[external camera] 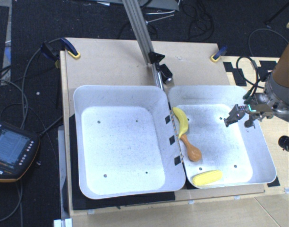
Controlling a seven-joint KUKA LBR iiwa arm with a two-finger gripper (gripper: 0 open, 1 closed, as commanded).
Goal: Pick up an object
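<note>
— Gripper [238,116] hovers over the right bin [258,141], upper right part, fingers spread and nothing between them. What do you go for?

— You have three things in that bin, all down its left and front. A banana [181,120] lies against the left wall, a wooden spoon [191,150] runs from just under it toward the middle, and a yellow lemon-like piece [207,177] sits near the front wall.

— How do they handle?

— They look like toys, so judge them light and stiff, with smooth skins that may slip. Take the spoon across its thin neck, or the yellow piece across its short width.

— What stands in your way?

— The banana touches the wall and the spoon's handle, so your fingers have little room there. The yellow piece lies close to the front rim. The left bin [88,141] is beside, and a metal pole [142,32] slants over the divider, well apart from the gripper.
</note>
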